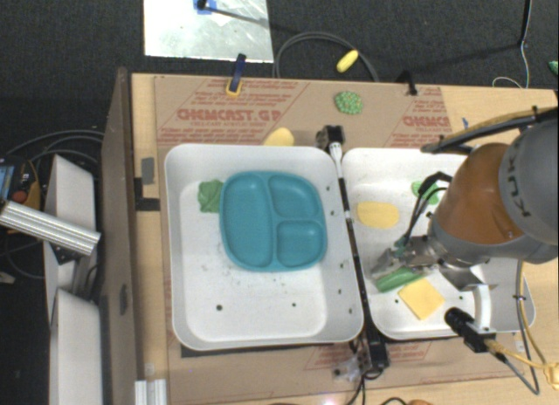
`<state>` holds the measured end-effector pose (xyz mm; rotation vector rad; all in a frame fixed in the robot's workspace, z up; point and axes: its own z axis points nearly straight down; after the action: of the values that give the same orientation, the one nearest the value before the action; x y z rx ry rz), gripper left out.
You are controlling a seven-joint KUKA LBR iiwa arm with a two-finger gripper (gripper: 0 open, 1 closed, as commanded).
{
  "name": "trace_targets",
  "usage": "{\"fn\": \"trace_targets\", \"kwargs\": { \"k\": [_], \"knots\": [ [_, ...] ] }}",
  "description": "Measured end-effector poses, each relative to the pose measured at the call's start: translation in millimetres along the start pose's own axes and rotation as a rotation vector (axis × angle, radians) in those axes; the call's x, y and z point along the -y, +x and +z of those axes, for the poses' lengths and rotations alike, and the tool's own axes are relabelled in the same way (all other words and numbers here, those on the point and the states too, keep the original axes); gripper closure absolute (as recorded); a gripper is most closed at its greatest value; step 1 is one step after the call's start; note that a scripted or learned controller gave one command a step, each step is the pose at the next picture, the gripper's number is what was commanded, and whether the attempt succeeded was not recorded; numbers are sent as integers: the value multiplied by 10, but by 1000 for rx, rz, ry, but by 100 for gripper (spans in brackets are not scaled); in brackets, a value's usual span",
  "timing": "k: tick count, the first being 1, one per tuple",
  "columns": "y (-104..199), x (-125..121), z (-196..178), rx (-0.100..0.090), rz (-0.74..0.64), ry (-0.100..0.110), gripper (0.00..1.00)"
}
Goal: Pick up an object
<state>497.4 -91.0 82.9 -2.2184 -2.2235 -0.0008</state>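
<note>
The robot's gripper (390,265) was low in the right bin (376,320), right at a green object (395,279) beside a yellow block (422,298); its finger state could not be told, and no lift was yet evident.

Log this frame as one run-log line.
arm: over right bin | gripper: at green piece, grasp unclear | yellow square: beside | left bin: teal tray

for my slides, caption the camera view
Gripper low in right bin over a green piece; teal tray in left bin.
</note>
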Motion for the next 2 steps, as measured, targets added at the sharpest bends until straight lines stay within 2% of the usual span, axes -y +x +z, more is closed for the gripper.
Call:
{"fn": "trace_targets", "kwargs": {
  "k": [1,2],
  "knots": [
    [-24,-28,-125,1,2,-5,100],
    [-520,-815,-1088,7,-1,-15,100]
  ]
}}
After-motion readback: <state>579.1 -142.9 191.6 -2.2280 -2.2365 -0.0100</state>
